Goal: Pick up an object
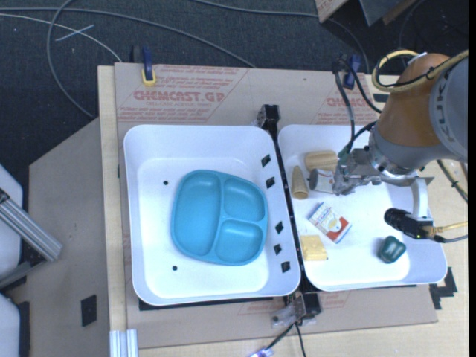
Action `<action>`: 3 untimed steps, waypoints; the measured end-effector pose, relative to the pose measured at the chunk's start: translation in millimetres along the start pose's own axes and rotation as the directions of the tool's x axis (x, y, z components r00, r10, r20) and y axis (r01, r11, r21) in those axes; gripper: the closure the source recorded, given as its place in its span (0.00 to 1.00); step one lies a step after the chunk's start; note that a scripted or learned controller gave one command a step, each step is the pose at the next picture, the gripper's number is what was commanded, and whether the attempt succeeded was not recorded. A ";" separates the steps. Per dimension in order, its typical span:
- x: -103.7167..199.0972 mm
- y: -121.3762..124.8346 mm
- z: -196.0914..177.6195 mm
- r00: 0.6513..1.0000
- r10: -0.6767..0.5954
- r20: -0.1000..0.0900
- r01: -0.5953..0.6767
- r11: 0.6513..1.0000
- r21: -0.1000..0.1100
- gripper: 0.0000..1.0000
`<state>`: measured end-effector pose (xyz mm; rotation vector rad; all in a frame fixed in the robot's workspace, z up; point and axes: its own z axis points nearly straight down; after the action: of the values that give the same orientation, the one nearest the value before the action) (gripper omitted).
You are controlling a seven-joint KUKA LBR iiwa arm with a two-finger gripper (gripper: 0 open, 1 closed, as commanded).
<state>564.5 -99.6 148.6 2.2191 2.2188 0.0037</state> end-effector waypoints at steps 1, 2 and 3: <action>0.7 3.8 -43.8 1.000 -0.001 0.000 0.001 1.000 -0.002 1.00; 0.5 5.5 -86.1 1.000 -0.001 0.000 0.001 1.000 -0.002 1.00; 45.2 25.5 -87.5 1.000 -0.006 -0.003 0.006 1.000 0.002 1.00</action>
<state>589.6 -54.4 236.1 2.2147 2.2275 0.0049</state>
